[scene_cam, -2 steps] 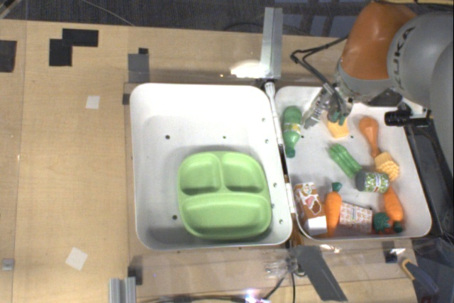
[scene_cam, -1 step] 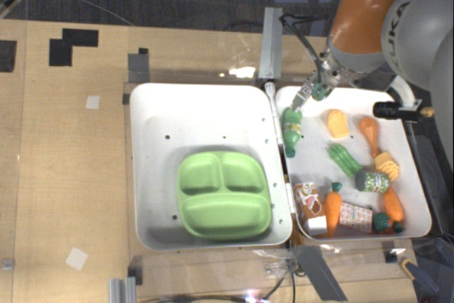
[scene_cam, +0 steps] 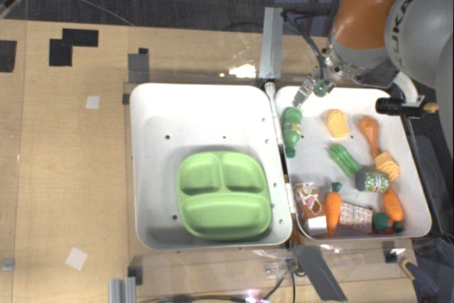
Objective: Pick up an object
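Tool point(scene_cam: 312, 90), finger state indiscernible, poised over the far-left corner of the right bin point(scene_cam: 418, 174), above a green toy bottle point(scene_cam: 291, 130) by the left wall. Left bin point(scene_cam: 152, 152) contains a green divided tray point(scene_cam: 223, 194).

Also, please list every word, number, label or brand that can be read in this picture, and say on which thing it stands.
"UKA", in dark letters on the grey arm, cut off by the orange band; likely part of a longer brand name.
Printed pack in the right bin: coloured print, too blurred to read.
Small can: label too small to read.
Nothing readable on the green tray or the left bin.
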`<state>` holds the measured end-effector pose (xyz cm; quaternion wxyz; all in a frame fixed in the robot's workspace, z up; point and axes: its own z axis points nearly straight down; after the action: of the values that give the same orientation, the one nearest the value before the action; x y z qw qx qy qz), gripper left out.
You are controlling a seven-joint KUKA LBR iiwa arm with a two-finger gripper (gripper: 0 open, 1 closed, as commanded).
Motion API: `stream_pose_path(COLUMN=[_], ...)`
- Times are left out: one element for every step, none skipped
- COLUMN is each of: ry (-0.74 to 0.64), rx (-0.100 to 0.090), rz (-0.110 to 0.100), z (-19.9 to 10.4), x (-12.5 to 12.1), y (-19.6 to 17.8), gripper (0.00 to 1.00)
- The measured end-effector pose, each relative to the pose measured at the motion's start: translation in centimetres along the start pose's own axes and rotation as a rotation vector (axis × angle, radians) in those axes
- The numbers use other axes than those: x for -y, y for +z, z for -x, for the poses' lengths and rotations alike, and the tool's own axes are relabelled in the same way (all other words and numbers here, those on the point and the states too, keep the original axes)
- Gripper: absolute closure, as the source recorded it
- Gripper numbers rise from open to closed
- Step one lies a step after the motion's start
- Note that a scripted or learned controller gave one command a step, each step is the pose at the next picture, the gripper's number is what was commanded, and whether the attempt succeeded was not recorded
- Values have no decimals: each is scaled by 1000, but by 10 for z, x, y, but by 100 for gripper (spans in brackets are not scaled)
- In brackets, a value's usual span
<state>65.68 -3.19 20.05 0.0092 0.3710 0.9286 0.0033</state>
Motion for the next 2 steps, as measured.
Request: stream_pose_path(ry=[-8,-15], rx=[7,15], rz=[5,10], z=[1,2], x=[-2,-5], y=[-13,-25], gripper=[100,100])
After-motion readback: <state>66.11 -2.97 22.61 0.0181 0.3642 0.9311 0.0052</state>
